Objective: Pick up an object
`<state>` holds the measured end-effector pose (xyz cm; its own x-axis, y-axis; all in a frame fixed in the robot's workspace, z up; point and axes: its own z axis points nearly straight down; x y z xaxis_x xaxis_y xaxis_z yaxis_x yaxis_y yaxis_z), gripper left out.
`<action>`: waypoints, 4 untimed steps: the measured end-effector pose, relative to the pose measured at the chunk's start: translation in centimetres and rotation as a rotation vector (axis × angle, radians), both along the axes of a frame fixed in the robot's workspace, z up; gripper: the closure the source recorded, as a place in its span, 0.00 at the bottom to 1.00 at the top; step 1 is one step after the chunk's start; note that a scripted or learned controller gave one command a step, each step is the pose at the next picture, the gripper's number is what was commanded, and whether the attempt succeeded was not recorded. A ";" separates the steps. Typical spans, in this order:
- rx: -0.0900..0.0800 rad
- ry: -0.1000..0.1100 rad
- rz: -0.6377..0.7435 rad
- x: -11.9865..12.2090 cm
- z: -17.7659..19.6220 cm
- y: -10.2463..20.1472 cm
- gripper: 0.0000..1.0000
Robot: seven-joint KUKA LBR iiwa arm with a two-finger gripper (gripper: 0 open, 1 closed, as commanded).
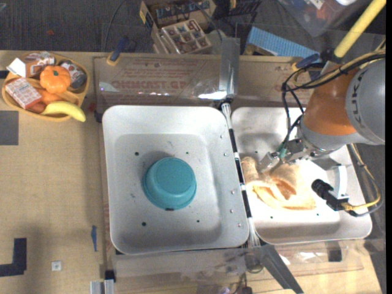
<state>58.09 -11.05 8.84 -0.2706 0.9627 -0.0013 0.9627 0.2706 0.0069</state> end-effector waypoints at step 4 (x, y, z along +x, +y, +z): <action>-0.001 0.010 0.141 -3.0 9.4 2.9 0.00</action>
<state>55.13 -8.11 18.25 -0.4033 0.9151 0.0012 0.9151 0.4033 -0.0026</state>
